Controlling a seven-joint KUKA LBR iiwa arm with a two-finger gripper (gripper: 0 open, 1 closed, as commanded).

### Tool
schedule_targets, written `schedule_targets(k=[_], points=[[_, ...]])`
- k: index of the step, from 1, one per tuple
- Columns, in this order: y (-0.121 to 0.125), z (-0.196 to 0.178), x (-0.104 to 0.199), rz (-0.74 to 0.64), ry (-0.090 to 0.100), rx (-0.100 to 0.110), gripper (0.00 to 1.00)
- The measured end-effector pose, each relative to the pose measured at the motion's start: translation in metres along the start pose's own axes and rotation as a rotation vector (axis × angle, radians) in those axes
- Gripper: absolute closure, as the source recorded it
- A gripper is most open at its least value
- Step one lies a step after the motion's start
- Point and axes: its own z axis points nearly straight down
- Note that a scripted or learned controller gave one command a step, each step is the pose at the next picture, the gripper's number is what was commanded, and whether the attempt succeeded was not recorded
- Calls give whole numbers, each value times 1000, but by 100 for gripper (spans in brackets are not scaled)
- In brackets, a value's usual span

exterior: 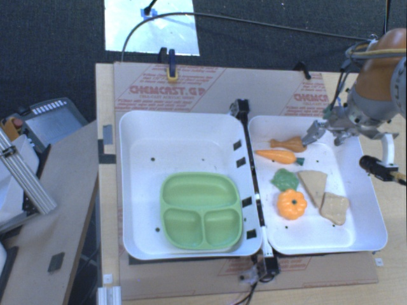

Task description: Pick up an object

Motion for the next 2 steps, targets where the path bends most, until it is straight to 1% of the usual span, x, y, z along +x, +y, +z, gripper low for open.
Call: schedule_targets(k=[1, 2], points=[[0, 63, -1, 0, 0, -1, 0], [2, 48, -2, 0, -2, -8, 100]])
